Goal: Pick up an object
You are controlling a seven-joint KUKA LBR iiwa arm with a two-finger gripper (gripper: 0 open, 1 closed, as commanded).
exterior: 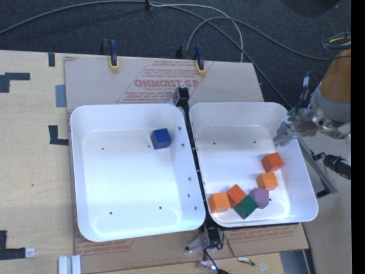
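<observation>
A blue cube lies alone in the left bin, near its upper right. In the right bin there are several cubes. A red-orange cube and an orange cube lie by the right wall. A purple cube, a green cube, another red-orange cube and another orange cube cluster along the front. My gripper hangs over the right bin's upper right rim, up and to the right of the nearest red-orange cube and apart from it.
A black divider clip sits where the two bins meet at the back. Two blue clamps hold the cardboard sheet under the bins. Cables run across the dark floor behind. The grey arm with its orange band fills the right side.
</observation>
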